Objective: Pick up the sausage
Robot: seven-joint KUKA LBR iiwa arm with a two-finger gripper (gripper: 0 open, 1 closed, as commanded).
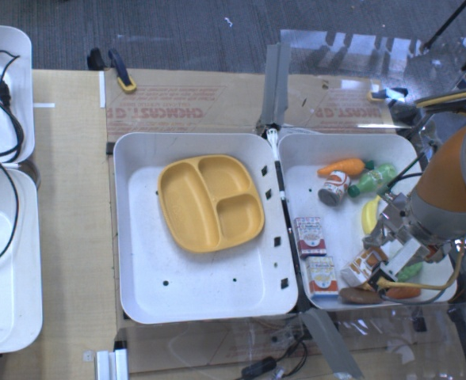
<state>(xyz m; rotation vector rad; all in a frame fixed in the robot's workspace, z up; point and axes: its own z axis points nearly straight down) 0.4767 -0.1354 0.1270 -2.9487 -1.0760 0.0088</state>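
While the bench [66, 212] carries two shallow white bins side by side, the left bin [138, 291] holds a yellow divided plate [211, 202] lying nearer its far edge than its near one; the right bin [296, 165] is crowded with small things; the grey arm [447, 188] with its orange band reaches in over that bin's right edge, and its gripper [383, 256] hangs low above the bin's near right part. Whether the claw is wide or narrow cannot be told, for the wrist and cables cover it. An orange carrot [341, 167] lies near the far edge of the right bin, with a green bottle [372, 180] just to its right and a small can [334, 189] just on its near side; a yellow banana [369, 215] lies beside the arm; two small cartons [310, 236] [321, 276] sit in a row along the bin's left edge, one nearer than the other; a white and orange packet [361, 264] lies just under the gripper. The sausage [360, 295], brown and long, lies along the near edge of the right bin, close to the near right corner, below the gripper and apart from it as far as can be seen; a small orange piece [403, 292] lies just to its right, with a green piece [411, 271] behind that.
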